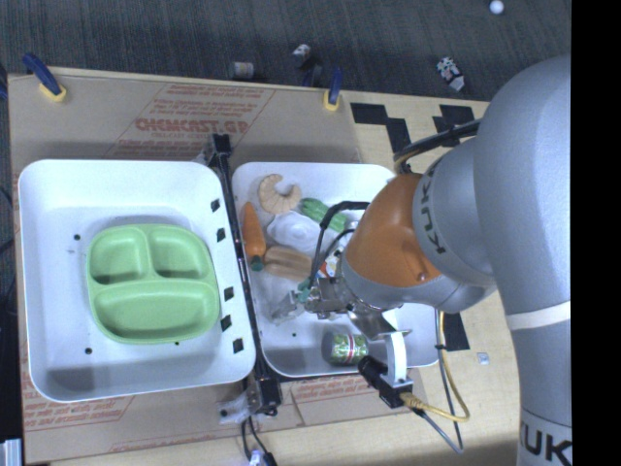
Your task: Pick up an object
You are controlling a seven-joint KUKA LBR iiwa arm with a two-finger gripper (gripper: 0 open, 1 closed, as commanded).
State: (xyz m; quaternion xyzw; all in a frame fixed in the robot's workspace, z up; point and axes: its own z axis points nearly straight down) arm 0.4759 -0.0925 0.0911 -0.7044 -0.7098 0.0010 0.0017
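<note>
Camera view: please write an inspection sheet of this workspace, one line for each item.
Surface: bench with brown printed board, two white bins side by side.
Job's things: right bin holds carrot, croissant-like piece, green can, other toy foods.
Clutter: green divided plate in left bin.
Grippers: gripper low in right bin; finger state unclear.
Cables: yellow and black cables at bench edge.
Surroundings: dark floor with small scattered bits.

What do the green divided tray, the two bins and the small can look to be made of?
Green divided tray: likely moulded plastic, matte pale green with soft rounded compartment edges. Bins: probably thin formed plastic, smooth white with a slight sheen and rounded corners. Small can: seems metal with a printed green label, though too small to be certain.
</note>
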